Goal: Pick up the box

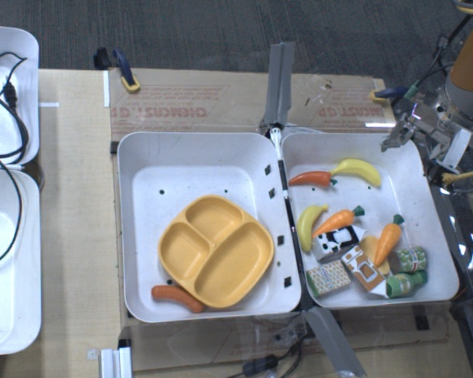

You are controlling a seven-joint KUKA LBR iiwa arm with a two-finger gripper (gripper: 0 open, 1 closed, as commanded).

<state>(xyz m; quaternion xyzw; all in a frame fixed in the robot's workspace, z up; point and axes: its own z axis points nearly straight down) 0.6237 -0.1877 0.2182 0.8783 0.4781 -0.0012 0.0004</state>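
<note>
Gripper (426, 136) poised over right bin's (437, 211) far right rim; jaw state cannot be told. Box (329, 277) flat near front wall, touching cow-print box (336, 241) and orange carton (363, 268). Open floor along far wall beside banana (357, 171) and chilli (311, 179).

Pale wooden bench (71, 211) stands on dark grey carpet (221, 14).

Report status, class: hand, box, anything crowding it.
Hand over right bin's far right corner, grip unclear. Box lying near front wall of right bin. Carrot and cartons crowd it.
</note>
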